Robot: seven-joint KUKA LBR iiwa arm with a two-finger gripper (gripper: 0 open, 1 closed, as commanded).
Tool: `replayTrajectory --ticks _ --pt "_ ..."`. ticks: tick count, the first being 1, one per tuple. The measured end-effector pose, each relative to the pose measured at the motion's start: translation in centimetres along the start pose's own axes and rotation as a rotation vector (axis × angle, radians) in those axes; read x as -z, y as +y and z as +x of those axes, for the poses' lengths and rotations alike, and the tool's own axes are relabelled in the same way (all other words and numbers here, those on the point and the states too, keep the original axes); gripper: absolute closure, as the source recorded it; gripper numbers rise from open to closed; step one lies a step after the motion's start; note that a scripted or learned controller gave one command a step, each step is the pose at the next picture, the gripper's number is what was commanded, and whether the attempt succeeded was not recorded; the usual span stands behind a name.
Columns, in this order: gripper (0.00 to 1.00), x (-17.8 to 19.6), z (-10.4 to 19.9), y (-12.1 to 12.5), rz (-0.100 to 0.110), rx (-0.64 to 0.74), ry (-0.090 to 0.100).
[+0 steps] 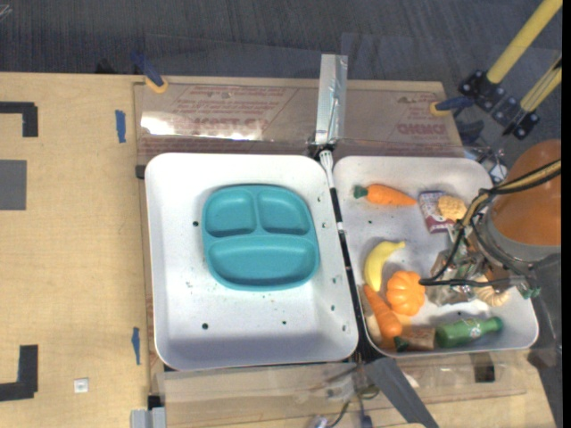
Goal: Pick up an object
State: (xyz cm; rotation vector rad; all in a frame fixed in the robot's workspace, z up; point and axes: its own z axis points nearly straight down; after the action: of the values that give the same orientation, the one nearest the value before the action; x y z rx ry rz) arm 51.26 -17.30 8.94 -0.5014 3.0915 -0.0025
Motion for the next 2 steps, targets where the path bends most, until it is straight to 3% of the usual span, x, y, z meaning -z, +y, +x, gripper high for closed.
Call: replayTrajectory --ticks 1,2 --pt "1.0 -0.1 -4.7 -6.8 0.001 0.184 -0.002" --pt "1.0 0.0 1.8 -4.7 0.001 0.424 0.001"
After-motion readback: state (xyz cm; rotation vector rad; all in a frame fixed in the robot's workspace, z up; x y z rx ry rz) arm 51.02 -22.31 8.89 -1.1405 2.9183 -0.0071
